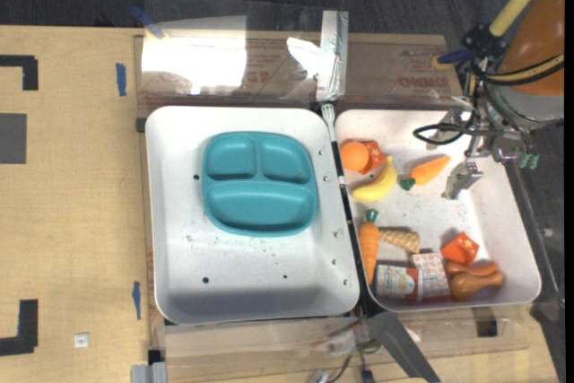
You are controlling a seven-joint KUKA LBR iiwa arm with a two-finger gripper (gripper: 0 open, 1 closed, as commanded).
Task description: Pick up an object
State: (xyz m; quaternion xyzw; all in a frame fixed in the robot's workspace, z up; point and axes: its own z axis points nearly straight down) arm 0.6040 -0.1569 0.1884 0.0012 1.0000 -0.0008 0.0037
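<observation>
The two-finger gripper (459,182) hung over the right shallow white bin (520,229), near its far right edge; whether it was open could not be determined. Open floor lay beneath it. A small orange plastic carrot (429,169) lay just left, untouched.

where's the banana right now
The banana lies in the right bin, near its upper left corner by the divider, touching the orange ball just above it.
</observation>
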